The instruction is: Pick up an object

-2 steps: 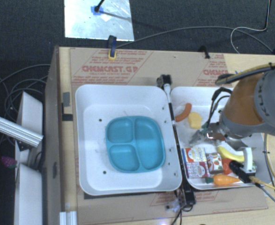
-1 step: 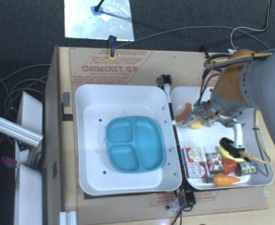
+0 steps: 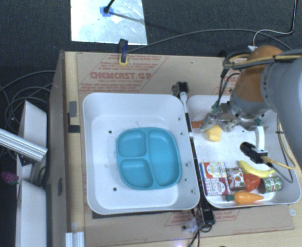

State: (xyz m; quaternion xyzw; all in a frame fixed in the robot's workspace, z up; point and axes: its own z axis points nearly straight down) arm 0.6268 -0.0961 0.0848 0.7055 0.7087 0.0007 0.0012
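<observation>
The grey arm with its orange band (image 3: 253,81) reaches over the shallow white right-hand bin (image 3: 224,151). Its metal claw (image 3: 218,121) is low in the far left part of that bin. A small pale-yellow chunk, like a block of toy cheese (image 3: 214,134), lies on the bin's floor just beside the claw's tip, on its near side. It may be touching; I cannot tell. Nor can I tell whether the claw is open or closed, and nothing shows clearly gripped in it.

Along the near edge of the same bin sits a cluster of toy food: a yellow plastic banana (image 3: 256,169), two small printed cartons (image 3: 221,178), an orange carrot (image 3: 246,197) and a small green tin (image 3: 273,184). Outside the bin to its left, a second white bin (image 3: 102,138) holds a light-blue divided plastic plate (image 3: 148,157).

By my reading this is the approach-to-grasp step, with the yellow chunk the likely target. The next move calls for centring the claw over the chunk, closing firmly on it and lifting straight up, clear of the bin's left wall.
</observation>
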